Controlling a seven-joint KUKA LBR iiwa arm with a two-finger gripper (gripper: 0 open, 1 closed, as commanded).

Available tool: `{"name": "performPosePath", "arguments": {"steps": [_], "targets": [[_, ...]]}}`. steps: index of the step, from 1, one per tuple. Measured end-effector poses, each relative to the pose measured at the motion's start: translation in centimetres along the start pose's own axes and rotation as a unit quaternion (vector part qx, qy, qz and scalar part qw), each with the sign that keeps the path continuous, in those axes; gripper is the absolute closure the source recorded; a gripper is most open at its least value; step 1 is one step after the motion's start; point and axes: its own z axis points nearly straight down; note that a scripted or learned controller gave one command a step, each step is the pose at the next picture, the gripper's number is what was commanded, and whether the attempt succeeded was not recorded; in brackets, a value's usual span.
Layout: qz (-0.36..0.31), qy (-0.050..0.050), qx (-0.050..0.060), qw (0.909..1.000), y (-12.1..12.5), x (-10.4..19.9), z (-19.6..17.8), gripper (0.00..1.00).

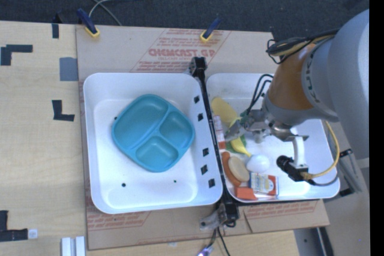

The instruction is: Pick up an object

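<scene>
My gripper (251,130) hangs low over the left half of the right bin (318,189), under the grey arm with its orange band (288,84). It sits just above a pile of toy food. A pale yellow piece (223,110) lies to its upper left. A small yellow-green banana (240,146) lies right below it. A white egg (259,162) rests a little further toward the front. Beside the egg are a tan bun (236,169) and a red and white carton (262,183). The gripper's body hides whether anything is between its tips.
The left bin (99,189) holds a blue divided plate (153,132). A black divider with clips (206,129) runs between the bins. A yellow and black cable (312,175) loops from the wrist over the right bin's front corner.
</scene>
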Motion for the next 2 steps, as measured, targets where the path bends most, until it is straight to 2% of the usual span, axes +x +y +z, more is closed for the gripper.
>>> {"name": "performPosePath", "arguments": {"steps": [2], "targets": [[0.0,0.0,0.001,1.0,2.0,0.1,0.0,0.0]]}}
